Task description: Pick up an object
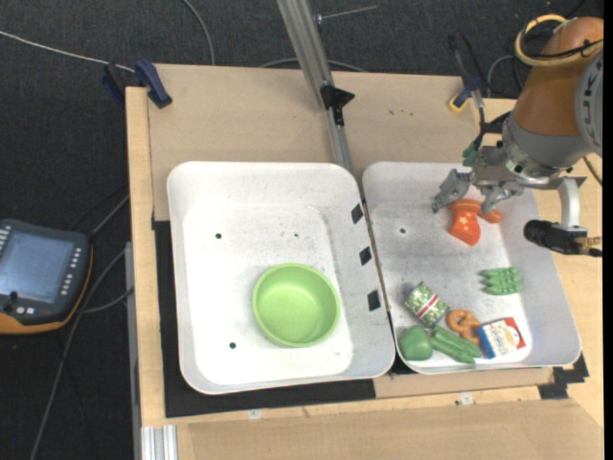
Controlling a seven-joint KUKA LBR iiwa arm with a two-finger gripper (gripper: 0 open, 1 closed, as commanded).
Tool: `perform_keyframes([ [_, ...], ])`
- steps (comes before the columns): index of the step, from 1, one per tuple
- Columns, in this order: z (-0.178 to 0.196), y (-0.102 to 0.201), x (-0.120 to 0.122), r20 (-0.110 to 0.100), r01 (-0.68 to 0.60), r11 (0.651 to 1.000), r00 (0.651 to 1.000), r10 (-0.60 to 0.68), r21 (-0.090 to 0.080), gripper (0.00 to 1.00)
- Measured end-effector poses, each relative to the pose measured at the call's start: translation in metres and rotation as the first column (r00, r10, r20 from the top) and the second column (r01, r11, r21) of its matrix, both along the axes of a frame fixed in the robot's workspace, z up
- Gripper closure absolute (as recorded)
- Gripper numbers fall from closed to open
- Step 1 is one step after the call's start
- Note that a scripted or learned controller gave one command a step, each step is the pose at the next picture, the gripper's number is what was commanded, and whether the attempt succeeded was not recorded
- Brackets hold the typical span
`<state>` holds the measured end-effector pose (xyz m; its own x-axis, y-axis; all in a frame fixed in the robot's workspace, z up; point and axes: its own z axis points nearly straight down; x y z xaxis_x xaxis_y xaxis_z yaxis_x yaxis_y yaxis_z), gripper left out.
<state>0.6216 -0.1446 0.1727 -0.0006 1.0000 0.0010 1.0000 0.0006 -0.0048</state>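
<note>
Orange toy (pixel 465 224) in right bin (pixel 421 185)

The arm (pixel 560 75) reached in from the right. Its gripper (pixel 471 196) hung near the right bin's (pixel 536 353) far edge, fingers spread.

Wooden bench (pixel 239 113) (dark carpet (pixel 57 113) around)

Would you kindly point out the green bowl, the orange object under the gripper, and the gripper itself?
green bowl (pixel 296 304): camera view, on its inner bottom.
orange object (pixel 465 224): camera view, on its body's middle.
gripper (pixel 472 197): camera view, midway between its fingertips.
</note>
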Motion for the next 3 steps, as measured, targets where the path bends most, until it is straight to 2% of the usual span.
perform_keyframes([
  [1, -0.044, 0.005, 0.003, 0.002, 0.0, 1.0, 1.0, 0.0, 0.0, 0.0],
  [2, -0.073, 0.003, 0.005, 0.012, 0.001, 1.0, 1.0, -0.001, -0.004, 0.0],
  [3, -0.062, 0.004, 0.006, 0.015, 0.001, 1.0, 1.0, -0.001, -0.003, 1.0],
])
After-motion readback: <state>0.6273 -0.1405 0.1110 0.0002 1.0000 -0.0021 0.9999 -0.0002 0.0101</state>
